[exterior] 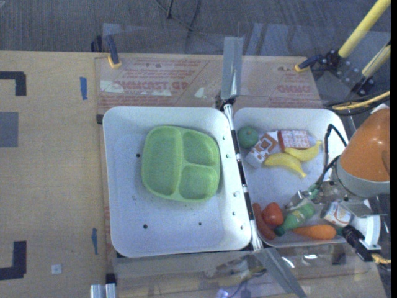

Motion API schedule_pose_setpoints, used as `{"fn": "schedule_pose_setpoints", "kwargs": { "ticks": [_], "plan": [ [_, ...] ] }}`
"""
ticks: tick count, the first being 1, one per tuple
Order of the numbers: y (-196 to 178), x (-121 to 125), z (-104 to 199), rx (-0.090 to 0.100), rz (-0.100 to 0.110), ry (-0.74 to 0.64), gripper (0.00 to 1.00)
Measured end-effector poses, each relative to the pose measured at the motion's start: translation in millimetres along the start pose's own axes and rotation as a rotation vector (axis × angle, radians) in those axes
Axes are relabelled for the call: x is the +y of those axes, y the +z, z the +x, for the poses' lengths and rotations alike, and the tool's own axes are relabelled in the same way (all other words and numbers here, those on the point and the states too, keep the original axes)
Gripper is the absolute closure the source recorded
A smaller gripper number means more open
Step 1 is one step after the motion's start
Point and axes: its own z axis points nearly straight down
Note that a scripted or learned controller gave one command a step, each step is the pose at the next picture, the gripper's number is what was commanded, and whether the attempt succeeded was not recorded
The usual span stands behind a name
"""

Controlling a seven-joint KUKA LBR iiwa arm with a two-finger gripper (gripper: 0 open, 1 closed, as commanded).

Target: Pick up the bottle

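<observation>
The bottle (294, 220) is green with a dark cap and lies on its side near the front of the right bin (257, 120), cap end pointing front-left. My gripper (309, 198) hangs just over the bottle's rear end, close to it or touching it. The grey arm with its orange band (371, 151) comes in from the right and hides the bin's right side.
Around the bottle lie a red tomato (273, 213), a long red piece (260, 223) and an orange carrot (316, 231). Further back are bananas (296, 157), two cartons (265, 148) and a green fruit (248, 135). The left bin (124, 228) holds a green divided plate (181, 163).
</observation>
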Motion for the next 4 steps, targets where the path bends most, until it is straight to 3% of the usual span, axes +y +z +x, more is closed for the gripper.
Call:
{"fn": "schedule_pose_setpoints", "kwargs": {
  "ticks": [1, 2, 3, 4],
  "plan": [
    [-11, 2, -3, -0.011, -0.009, 0.003, 1.00],
    [-11, 2, -3, -0.011, -0.009, 0.003, 0.00],
    [-1, 9, 40, -0.017, -0.012, -0.241, 0.00],
    [-11, 10, 40, -0.018, -0.015, -0.241, 1.00]
  ]
}}
